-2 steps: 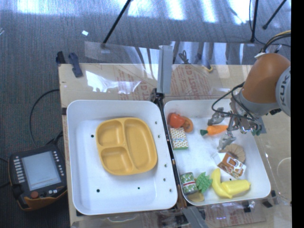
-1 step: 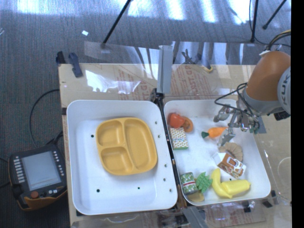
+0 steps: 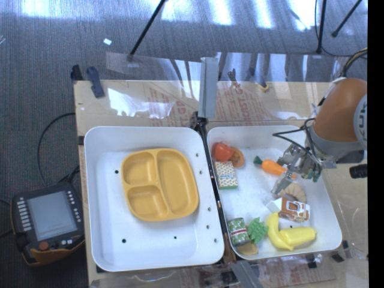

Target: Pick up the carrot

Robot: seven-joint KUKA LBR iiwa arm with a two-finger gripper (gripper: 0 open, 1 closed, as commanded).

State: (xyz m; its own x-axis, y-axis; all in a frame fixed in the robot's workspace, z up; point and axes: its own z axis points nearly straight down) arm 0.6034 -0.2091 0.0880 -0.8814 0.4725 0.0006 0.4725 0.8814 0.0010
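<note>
carrot (image 3: 273,167): tapered orange plastic, green stub, lying loose in right bin (image 3: 333,221) | end effector (image 3: 287,180): metal, just beside it, finger state cannot tell | tray (image 3: 159,183): glossy yellow, three compartments

No readable text, faint reddish print on the bench's clear sheet (image 3: 237,104) and small food packets (image 3: 226,175) too blurred

Yellow tray (image 3: 159,183): smooth glossy plastic. White bins (image 3: 102,155): smooth, slight sheen. Carrot (image 3: 273,167): matt orange plastic look.
</note>
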